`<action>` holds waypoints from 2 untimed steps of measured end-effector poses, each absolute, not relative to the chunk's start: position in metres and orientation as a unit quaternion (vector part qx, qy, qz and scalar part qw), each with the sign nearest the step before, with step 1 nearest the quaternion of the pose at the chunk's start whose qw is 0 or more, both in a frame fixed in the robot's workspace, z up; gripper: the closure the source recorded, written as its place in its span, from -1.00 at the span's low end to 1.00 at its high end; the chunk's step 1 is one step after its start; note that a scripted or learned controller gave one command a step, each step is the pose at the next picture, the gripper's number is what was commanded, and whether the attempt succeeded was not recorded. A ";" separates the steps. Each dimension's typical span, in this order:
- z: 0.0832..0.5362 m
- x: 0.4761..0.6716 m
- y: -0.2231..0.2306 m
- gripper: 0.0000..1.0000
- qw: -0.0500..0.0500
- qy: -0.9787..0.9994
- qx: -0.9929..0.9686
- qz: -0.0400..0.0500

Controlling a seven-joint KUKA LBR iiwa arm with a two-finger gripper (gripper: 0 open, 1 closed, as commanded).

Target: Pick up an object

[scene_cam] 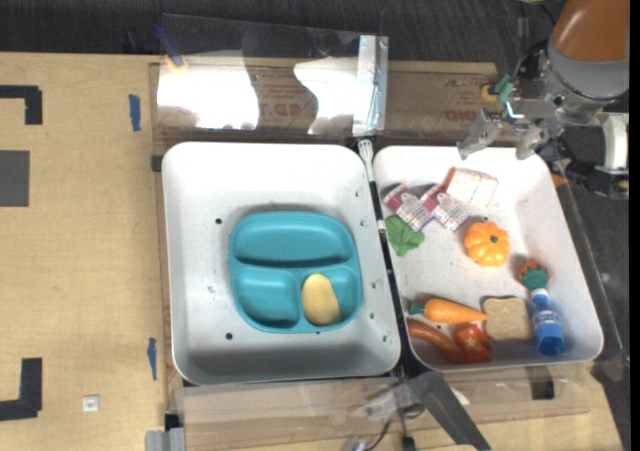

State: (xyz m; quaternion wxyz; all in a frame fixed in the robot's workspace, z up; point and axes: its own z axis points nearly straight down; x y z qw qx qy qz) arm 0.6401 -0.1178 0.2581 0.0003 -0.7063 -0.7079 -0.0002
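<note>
1. Candidate objects all sit in the right bin (570, 239): orange pumpkin (487, 242) mid-bin, well apart from its neighbours; carrot (452, 312), tomato (472, 339) and bread slice (507, 319) bunched at the near edge; blue bottle (546, 322) near the right wall; wrapped packets (440, 204) and a green leaf (403, 235) towards the divider.
2. Looks: pumpkin round, smooth, ribbed, so likely to roll; packets flat and crinkly; bottle lying down.
3. Gripper (503, 138) hangs over the right bin's far rim, fingers spread apart, nothing between them.
4. Risks: coming straight down from here would probably hit rim or bare floor, since no object lies right under it. The near-edge cluster is tight, so fingers may knock neighbours. Pumpkin could squirt out of the pinch. Flat packets are hard to get fingers under.
5. Left bin (190, 239) holds a teal divided tray (290, 269) with a yellow potato-like item (320, 299) in one compartment.
</note>
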 end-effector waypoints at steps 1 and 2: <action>0.137 0.623 -0.187 -1.00 0.003 -0.762 -0.647 0.002; 0.087 0.604 -0.195 -1.00 -0.003 -0.771 -0.637 -0.001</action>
